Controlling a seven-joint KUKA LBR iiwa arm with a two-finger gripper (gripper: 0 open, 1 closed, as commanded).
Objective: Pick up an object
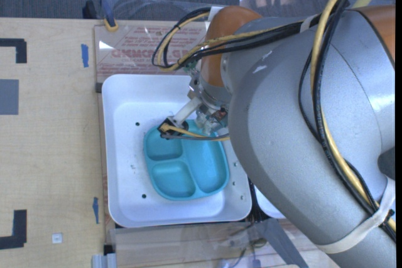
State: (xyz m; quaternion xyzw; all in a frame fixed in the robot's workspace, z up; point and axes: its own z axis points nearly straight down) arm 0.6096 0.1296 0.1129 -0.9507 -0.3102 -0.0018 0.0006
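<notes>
The gripper [205, 117] is seen low inside the white bin [119, 154] on the view's left, at the far rim of a blue divided tray [188, 176]. It appears to be touching that rim or poised just above it, though the contact is hidden by the wrist. Whether the gripper is released or clenched cannot be told, since its tip is masked by the wrist hardware, and nothing is shown to be held. The step in hand is judged to be the reach and grasp at the tray's edge, with the lift not yet made. The tray is laid flat on the bin floor with its three compartments facing up and its near end close to the bin's near wall. For the next move, a firm closure on the thin raised rim is called for, followed by a straight lift. With a hold on one edge only, the tray is likely to tilt or slip. Behind the gripper, the grey arm [301, 122] with its orange band [229, 25] is extended in from the right, and most of that side is covered by it. The bin is borne by the desk [44, 135], and a clear sheet with red lettering [141, 47] is seen beyond the bin's far wall.
</notes>
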